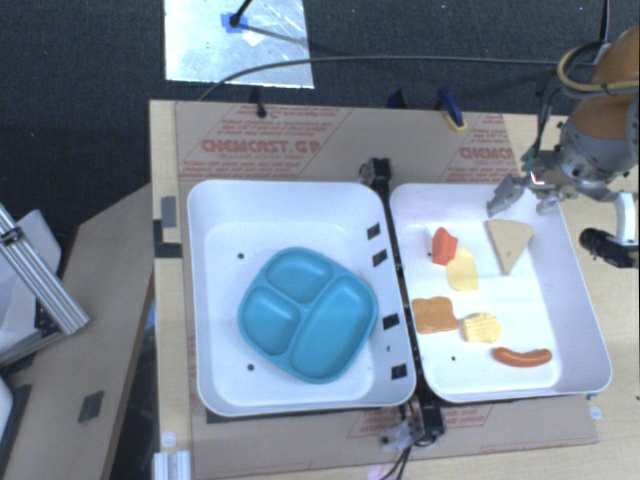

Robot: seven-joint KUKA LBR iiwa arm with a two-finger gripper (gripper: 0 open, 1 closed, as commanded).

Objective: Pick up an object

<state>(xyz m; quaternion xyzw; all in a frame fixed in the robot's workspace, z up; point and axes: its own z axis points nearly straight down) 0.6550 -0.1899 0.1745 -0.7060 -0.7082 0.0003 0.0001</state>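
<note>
The right bin (590, 328) holds several toy foods: a tan wedge (509, 243), a red piece (443, 245), a pale yellow round piece (461, 270), a brown toast slice (434, 314), a ridged yellow chip (481, 327) and a red-orange sausage (522, 357). My gripper (524, 201) hangs over the far edge of this bin, just above the tan wedge's top corner. Its two grey fingers stand spread apart and open, with nothing between them.
A blue divided plate (307, 312) lies in the left bin (215, 268). A black divider (392, 268) runs between the two bins. A silver sheet (240, 28) and cables lie beyond the bench's far edge.
</note>
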